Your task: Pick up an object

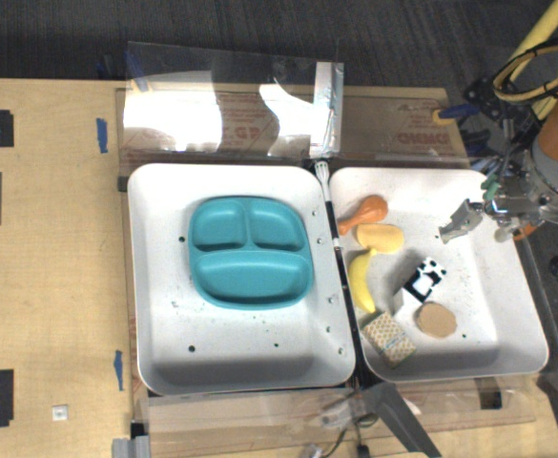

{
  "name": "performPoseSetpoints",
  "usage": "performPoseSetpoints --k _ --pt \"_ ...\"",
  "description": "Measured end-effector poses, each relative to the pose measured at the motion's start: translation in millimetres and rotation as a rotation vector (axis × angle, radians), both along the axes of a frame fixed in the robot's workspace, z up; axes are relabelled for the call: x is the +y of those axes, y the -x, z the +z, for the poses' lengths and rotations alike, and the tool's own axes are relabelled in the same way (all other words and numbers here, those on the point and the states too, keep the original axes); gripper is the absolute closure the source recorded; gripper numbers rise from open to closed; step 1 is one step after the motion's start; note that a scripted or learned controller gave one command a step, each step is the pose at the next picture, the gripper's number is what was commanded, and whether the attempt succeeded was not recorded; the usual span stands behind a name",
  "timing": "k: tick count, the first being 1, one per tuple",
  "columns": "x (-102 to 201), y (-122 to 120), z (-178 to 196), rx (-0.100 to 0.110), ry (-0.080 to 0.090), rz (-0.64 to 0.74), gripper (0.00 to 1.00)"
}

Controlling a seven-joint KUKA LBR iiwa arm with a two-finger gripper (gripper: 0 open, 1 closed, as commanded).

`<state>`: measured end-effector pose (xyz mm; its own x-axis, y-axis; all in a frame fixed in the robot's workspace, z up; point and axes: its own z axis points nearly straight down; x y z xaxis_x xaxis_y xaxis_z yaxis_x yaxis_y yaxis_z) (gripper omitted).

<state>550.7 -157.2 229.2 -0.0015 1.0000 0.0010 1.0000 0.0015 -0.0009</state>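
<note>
Hovering above the right bin (507, 346), near its right rim, claw (458, 225) spread apart and gripping nothing, well clear of banana (361, 281).

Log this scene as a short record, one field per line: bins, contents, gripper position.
left bin: holds a teal divided plate
right bin: holds an orange carrot-like toy, a yellow lemon-like piece, a banana, a black-and-white block, a round tan disc, a patterned tan block
gripper: above the right bin's upper right area, holding nothing visible
</note>
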Motion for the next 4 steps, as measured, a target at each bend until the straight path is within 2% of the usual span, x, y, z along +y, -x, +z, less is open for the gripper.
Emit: performPoseSetpoints --k 1,2,3,4 --pt "16.5 45.7 -117.2 -0.029 0.004 -0.004 0.0" --pt "53.4 9.6 -121.1 -0.049 0.016 0.099 0.0" --pt "43.8 -35.7 -121.8 -0.04 0.004 0.046 0.0" --pt "42.8 -45.4 -121.9 -0.039 0.004 0.041 0.0"
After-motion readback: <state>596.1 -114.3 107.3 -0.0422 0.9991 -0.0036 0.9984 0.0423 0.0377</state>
